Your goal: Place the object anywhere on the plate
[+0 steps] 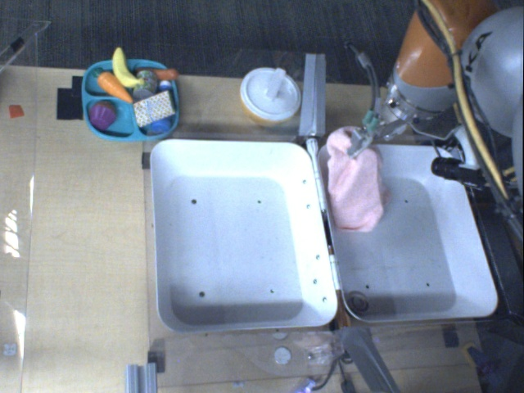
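Pink cloth [354,183] hangs just below the claw [361,140], which pinches its top corner; its long axis runs straight down from there.

Grey arm [498,64] with orange band [438,31], yellow and black cables alongside.

The left bin [237,236] has an open, bare floor with free passage from above. In the right bin [426,260] a pink cloth [354,185] drapes over the far-left corner against the divider, with the end effector [364,133] at its top; the near half stays open. On the bench [74,260], a blue tray of toy food [129,98] and a round lidded container [271,95] crowd the far edge.
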You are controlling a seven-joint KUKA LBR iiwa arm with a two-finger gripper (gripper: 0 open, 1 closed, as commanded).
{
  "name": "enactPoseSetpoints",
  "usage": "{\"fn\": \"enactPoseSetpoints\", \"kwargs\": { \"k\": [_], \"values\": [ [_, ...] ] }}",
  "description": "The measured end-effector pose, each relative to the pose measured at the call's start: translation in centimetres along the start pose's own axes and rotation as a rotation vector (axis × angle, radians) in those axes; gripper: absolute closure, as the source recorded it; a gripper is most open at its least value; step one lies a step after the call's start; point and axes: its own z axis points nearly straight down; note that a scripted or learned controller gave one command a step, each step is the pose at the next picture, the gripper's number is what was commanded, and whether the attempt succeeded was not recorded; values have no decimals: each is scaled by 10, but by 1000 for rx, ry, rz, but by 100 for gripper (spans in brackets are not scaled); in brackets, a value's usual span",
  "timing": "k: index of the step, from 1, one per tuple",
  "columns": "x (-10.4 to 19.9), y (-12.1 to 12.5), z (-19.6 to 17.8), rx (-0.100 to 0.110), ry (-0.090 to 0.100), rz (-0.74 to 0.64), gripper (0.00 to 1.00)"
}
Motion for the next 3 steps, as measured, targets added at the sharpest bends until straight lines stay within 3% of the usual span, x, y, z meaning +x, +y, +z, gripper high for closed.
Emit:
{"fn": "enactPoseSetpoints", "kwargs": {
  "k": [2, 3],
  "values": [
    [109, 27, -15, -3, -1, -802, 100],
    [159, 36, -10, -4, 0, -1087, 100]
  ]
}}
